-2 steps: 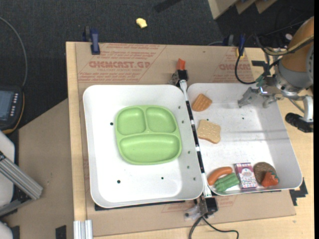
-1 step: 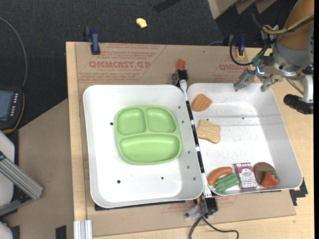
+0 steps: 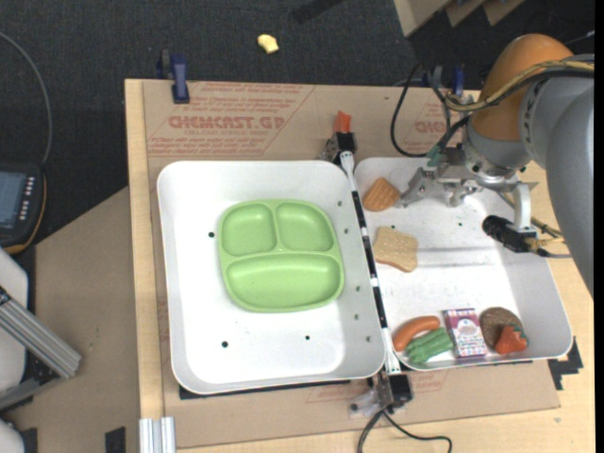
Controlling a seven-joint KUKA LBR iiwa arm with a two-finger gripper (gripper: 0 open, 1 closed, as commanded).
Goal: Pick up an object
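Observation:
My gripper [image 3: 437,192] hangs over the back of the right bin [image 3: 528,281], open, with nothing between its fingers. Just to its left an orange-tan wedge of toy food [image 3: 381,194] lies near the bin's back left corner. A tan bread slice [image 3: 395,249] rests further forward along the left wall. At the front of this bin sit a toy hot dog [image 3: 416,329], a green vegetable piece [image 3: 430,346], a small pink box [image 3: 464,334], a brown round piece [image 3: 499,323] and a red piece [image 3: 512,343].
The left bin [image 3: 189,281] holds a green divided plate [image 3: 279,255]. A black divider rail [image 3: 363,243] runs between the bins. The grey arm with its orange band [image 3: 525,69] fills the upper right, and a black part [image 3: 507,234] juts over the right bin.

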